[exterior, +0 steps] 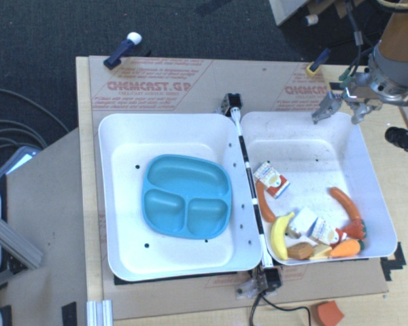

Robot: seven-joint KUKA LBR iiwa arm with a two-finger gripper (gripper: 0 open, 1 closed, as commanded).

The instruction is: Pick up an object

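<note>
- Gripper (340,110): you see its fingers (322,113) spread apart, nothing between them, above the right bin's (371,156) far rim.
- Right bin, near end: banana (279,236), sausage (346,203), carrot (345,248), small cartons (272,179) heaped together.
- Left of that bin: second white bin (119,148) holding a blue divided plate (186,195).

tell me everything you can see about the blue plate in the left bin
The blue plate is a rounded-square divided tray, light blue and matte, plastic by the look of it. It has three compartments: one wide one along its far side and two smaller ones nearer the camera. It lies flat, right side up, about mid-floor in the left bin, apart from the walls.
</note>
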